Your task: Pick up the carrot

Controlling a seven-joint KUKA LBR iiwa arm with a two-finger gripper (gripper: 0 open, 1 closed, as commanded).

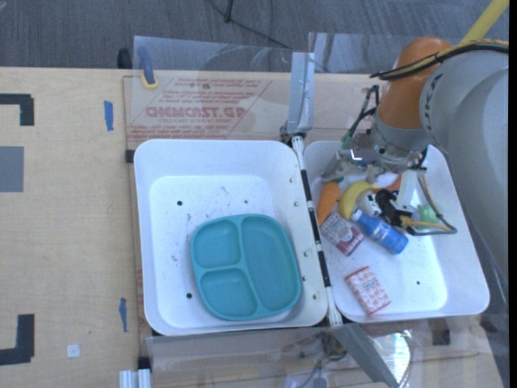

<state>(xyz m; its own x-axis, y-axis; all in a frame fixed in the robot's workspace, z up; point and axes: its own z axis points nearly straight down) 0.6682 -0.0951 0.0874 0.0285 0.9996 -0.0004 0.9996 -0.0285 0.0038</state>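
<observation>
The carrot (327, 200) is an orange stub lying near the left wall of the right bin (464, 293), next to a yellow banana (355, 196). The arm's wrist hangs over the bin's back part, and my gripper (365, 170) reaches down just above and right of the carrot, close over the banana. The wrist hides the fingers.
The right bin also holds a blue bottle (383, 231), a small printed packet (340, 234), a red-and-white box (367, 289) and green and orange pieces (428, 217) at the right. A teal divided plate (244, 267) lies in the left bin (161, 176).
</observation>
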